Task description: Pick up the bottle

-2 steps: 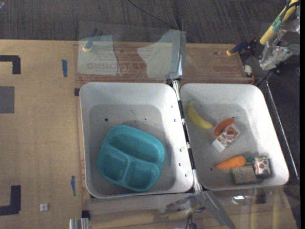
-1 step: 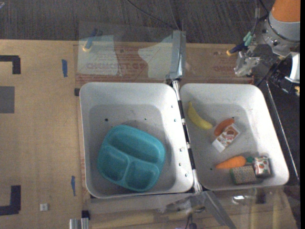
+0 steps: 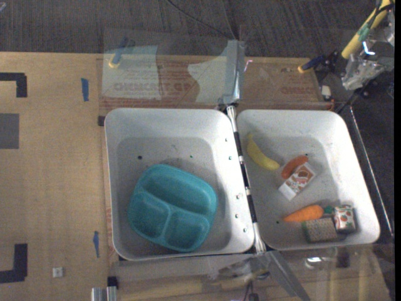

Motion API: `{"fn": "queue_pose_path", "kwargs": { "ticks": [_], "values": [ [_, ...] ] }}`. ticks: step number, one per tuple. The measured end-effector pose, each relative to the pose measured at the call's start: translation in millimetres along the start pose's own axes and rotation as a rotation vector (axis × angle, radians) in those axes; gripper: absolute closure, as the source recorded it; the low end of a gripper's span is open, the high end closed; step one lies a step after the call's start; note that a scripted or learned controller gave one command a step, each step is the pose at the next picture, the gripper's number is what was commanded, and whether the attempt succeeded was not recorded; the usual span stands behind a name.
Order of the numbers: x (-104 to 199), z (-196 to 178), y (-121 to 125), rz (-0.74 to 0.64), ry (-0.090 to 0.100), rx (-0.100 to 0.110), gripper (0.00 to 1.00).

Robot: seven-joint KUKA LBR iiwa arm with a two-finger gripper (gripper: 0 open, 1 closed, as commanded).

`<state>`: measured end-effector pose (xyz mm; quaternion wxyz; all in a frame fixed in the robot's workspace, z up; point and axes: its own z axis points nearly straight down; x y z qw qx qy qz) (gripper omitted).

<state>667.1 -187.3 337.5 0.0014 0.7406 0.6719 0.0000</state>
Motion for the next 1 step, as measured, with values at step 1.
{"fn": "queue_pose_path", "kwargs": {
  "ticks": [1],
  "values": [
    [2.8, -9.8, 0.9, -0.005, -0.002, -0.001, 1.0]
  ]
}}
